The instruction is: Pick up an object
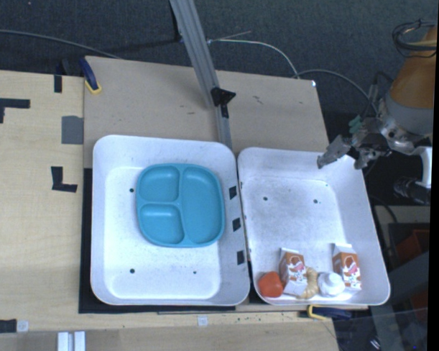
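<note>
Nothing is picked up yet. The gripper (342, 150) hovers over the right bin's (292, 166) far edge, fingers open and empty, well apart from the cartons (294, 271) and ball (271, 284).

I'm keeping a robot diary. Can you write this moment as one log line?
gripper: above right bin's far edge, holding nothing | cartons, orange ball: near edge | blue plate: left bin
</note>
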